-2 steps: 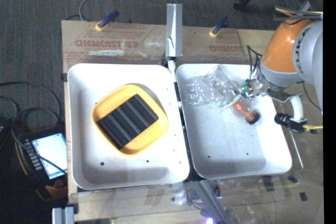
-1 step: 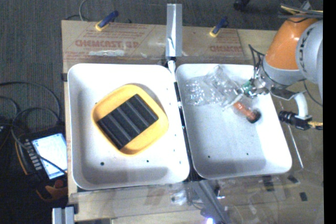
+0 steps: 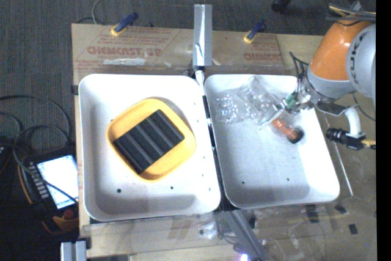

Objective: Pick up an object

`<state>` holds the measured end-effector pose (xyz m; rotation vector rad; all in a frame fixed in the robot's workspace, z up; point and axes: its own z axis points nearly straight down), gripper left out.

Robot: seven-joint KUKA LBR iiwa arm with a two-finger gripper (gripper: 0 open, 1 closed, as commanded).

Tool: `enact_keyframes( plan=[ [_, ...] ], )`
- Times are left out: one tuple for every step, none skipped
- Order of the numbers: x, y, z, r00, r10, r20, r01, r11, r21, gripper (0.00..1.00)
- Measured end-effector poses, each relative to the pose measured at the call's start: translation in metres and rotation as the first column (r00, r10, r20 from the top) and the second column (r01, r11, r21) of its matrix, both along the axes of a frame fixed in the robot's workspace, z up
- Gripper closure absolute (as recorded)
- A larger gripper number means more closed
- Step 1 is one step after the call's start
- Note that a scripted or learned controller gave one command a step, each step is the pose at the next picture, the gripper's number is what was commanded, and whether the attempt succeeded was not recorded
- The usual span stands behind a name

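Note:
My gripper [image 3: 292,103] hangs over the upper right part of the right bin [image 3: 287,183], reaching in from the right under the grey and orange arm [image 3: 336,64]. Just below and left of it lies a small copper-brown cylinder with a dark end [image 3: 287,129]. A crumpled piece of clear plastic [image 3: 244,104] spreads across the top of that bin, its right edge close to the gripper. In the left bin [image 3: 98,192] rests a yellow rounded block with a black ribbed top [image 3: 150,139].
A metal divider post [image 3: 201,33] stands at the back between the two bins. Blue-and-yellow clamps [image 3: 125,22] [image 3: 255,31] hold the cardboard backing. The lower half of the right bin shows bare white floor.

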<state>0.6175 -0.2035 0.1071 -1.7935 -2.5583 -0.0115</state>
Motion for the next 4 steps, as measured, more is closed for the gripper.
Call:
enact_keyframes(
  plan=[
    [0.003,0.001,-0.001,0.999,0.035,-0.004,-0.035,0.999,-0.004,0.0],
    [-0.003,0.04,0.093,0.987,0.159,0.013,-0.159,0.987,-0.02,0.0],
    [0.01,0.024,0.009,0.978,0.206,0.028,-0.205,0.978,-0.024,0.0],
    [-0.003,0.013,0.01,0.981,0.192,0.02,-0.192,0.981,-0.02,0.0]
  ],
)
